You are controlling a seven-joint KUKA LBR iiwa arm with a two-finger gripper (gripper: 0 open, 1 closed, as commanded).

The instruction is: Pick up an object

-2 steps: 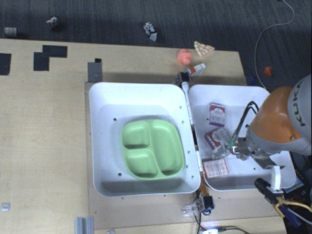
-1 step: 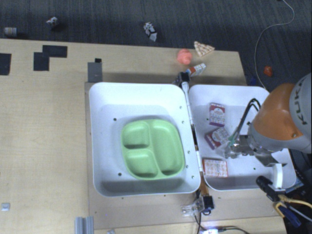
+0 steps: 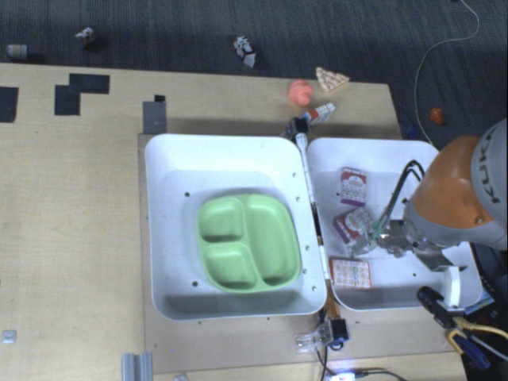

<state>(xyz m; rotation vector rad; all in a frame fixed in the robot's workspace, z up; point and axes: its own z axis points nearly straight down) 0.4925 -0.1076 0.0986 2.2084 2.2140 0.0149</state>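
You've got the arm (image 3: 464, 193) reaching in from 3 o'clock, orange band showing above the wrist, and its pincer (image 3: 367, 236) sits low in the right bin (image 3: 405, 153), around that bin's centre. I can't tell whether the pincer is open or closed; the tip is a blur against a crumpled clear wrapper (image 3: 359, 222) lying there. Just at 12 o'clock of the pincer lies a small red-and-white packet (image 3: 353, 186), flat on the bin floor. Touching the wrapper at 9 o'clock is a dark red packet (image 3: 344, 228). At 6 o'clock, near the bin's front wall, lies a flat patterned card (image 3: 351, 273). The left bin (image 3: 171, 165) holds a green divided tray (image 3: 248, 240), well apart from the pincer. Up on the counter (image 3: 71, 236), at 12 o'clock, rests a pink ball (image 3: 300, 93).
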